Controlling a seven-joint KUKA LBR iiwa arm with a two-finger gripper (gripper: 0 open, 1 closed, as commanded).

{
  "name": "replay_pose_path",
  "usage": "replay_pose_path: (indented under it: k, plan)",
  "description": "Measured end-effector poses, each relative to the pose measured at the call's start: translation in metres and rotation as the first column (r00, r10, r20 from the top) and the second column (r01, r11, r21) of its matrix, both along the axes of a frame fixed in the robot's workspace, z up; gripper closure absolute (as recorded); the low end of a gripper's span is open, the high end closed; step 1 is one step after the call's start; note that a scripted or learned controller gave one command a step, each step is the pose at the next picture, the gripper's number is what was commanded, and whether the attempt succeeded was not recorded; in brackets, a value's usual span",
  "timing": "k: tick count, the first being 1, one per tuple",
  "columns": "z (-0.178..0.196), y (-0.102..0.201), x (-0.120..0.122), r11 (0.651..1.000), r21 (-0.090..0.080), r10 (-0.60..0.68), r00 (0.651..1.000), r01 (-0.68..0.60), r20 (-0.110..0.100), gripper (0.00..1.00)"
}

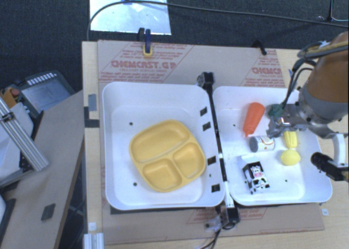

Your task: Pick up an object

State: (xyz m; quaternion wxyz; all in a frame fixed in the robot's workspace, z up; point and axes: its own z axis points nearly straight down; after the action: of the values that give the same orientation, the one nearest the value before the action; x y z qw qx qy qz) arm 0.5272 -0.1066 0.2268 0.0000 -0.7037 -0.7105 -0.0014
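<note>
closest to me in the right shallow white bin (313, 190) i see a small black-and-white cow-patterned toy block (255, 176), lying apart from everything else. a little further in sits a round yellow lemon-like toy (290, 158), then a small grey-and-white can with a red band (261, 143) lying on its side, and just beside it a yellow corn-like piece (290, 139) partly under the arm. further still, an orange plastic carrot (253, 118) leans along the bin floor, well clear of the wall.

the two-finger gripper (276, 126) hangs low over the right bin, between the carrot and the can. from my seat i cannot tell how the claw is set; the tip is too dark and small to read, and i see nothing lifted.

in the left shallow white bin (117, 133) rests a yellow three-compartment plastic plate (167, 155), untouched.

i judge this as the approach step: the arm is lined up over the cluster but no pick is made yet. the next move calls for settling on one target, likely the can or carrot, and coming down squarely so neighbours aren't nudged.
</note>
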Motion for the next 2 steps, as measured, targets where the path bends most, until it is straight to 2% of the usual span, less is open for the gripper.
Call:
replay_pose_path:
  k: [1,2]
  plan:
    - [-0.01,0.054,0.0,1.0,0.0,0.0,1.0,0.0,-0.001,1.0]
    - [0.001,0.104,0.0,1.0,0.0,0.001,1.0,-0.001,0.001,1.0]
